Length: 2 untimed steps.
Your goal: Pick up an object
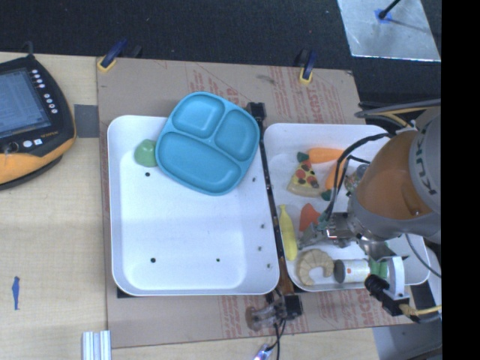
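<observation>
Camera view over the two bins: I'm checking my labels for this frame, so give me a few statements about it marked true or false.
1. The blue divided plate lies in the left bin. True.
2. The pizza slice toy lies in the left bin. False: it is in the right bin, near the carrot toy.
3. A green thing peeks out from under the plate's left edge. True.
4. The yellow banana-like toy lies along the right bin's left wall. True.
5. The arm hangs over the left bin. False: it is over the right bin.
6. The handheld control pad sits inside a bin. False: it rests on the bench left of both bins.
</observation>
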### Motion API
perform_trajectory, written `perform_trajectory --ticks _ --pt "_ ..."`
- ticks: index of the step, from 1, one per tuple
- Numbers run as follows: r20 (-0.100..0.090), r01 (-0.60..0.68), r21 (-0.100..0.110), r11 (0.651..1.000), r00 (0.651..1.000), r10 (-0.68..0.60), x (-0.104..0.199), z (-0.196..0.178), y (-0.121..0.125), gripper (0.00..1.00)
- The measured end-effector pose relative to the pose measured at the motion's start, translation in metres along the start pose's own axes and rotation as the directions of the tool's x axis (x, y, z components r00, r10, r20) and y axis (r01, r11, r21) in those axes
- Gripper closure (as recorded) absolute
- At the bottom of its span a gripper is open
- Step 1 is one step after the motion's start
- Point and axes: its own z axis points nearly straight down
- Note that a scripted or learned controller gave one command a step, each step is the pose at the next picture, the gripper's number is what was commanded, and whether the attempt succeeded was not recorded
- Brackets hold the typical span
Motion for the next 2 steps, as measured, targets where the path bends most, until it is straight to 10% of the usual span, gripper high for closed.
perform_trajectory --ticks 2 --pt "0.000 0.001 -0.001 1.000 1.000 -0.001 -0.0053 0.0001 0.0000 0.00"
